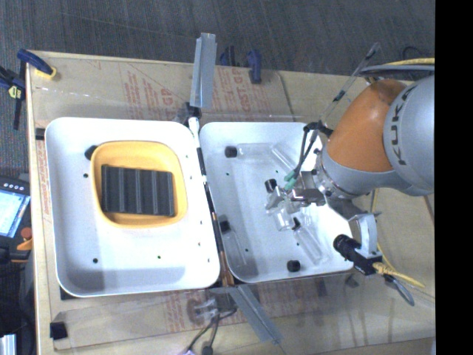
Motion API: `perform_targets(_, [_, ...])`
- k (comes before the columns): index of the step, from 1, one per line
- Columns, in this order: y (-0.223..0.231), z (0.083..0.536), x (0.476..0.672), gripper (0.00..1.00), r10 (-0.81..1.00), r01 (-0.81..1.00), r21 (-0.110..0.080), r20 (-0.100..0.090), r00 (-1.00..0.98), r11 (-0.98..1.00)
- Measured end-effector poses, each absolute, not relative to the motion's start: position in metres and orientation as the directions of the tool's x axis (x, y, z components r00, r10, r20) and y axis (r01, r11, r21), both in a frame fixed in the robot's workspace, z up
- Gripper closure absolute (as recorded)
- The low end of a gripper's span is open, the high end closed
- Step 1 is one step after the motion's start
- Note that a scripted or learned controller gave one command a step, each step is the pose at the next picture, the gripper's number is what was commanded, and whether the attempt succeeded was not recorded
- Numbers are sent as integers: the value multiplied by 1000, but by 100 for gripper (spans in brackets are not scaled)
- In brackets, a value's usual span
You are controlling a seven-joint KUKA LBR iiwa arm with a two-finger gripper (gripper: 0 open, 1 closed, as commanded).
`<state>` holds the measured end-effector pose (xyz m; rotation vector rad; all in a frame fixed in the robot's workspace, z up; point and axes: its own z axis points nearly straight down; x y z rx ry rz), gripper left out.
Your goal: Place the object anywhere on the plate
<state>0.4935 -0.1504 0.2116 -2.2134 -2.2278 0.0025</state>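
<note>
A yellow plate (111,156) with rounded corners lies in the left bin (66,257). A dark grey ribbed slab (138,191) rests flat on its middle and covers most of it. My gripper (285,204) hangs low over the middle of the right bin (244,254), well apart from the plate. It looks pale and partly see-through against the white floor, and I make out nothing held in it. The orange band (362,132) of the arm sits just right of it.
Small black bits lie in the right bin at the back left (231,152), the front (293,265) and the left wall (224,226). A raised divider (207,198) separates the two bins. Cables and a black fitting (353,251) hang off the arm at the right.
</note>
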Motion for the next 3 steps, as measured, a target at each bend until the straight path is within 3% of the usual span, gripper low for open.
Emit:
perform_targets(1, [-89,284,553,100,992,992,-2,0,-124,124])
perform_targets(2, [-7,210,600,100,984,984,-7,1,-180,180])
perform_targets(3, [-7,210,600,0,984,984,-6,1,-180,180])
